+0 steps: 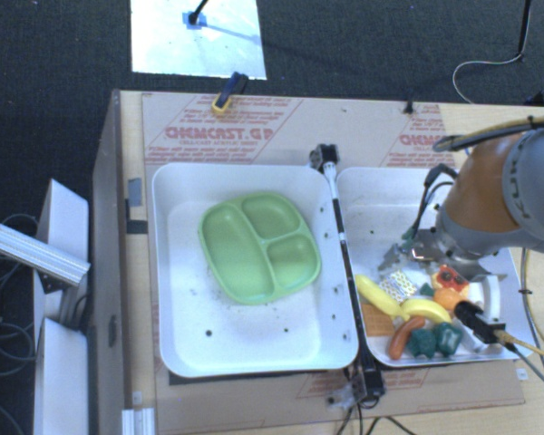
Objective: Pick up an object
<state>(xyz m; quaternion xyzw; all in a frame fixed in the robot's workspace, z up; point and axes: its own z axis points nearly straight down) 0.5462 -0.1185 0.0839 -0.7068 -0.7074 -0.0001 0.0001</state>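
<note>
The right bin (381, 198) holds a heap of toy food in its near corner. There is a yellow banana (378, 294), a second yellow piece (426, 310), a brown sausage (404, 336), dark green pieces (435, 340), an orange fruit (449, 299) and a grey-speckled piece (401, 285). My gripper (397, 259) hangs low over the bin, just above the speckled piece and the far end of the banana. The wrist and arm hide part of the heap. I see nothing clearly between the fingers.
A green divided plate (258, 246) lies in the left bin (186, 333). A dark rod (338, 234) runs along the wall between the bins. A yellow-and-blue tool (228, 93) lies on the bench behind them. Cables trail at the right.
</note>
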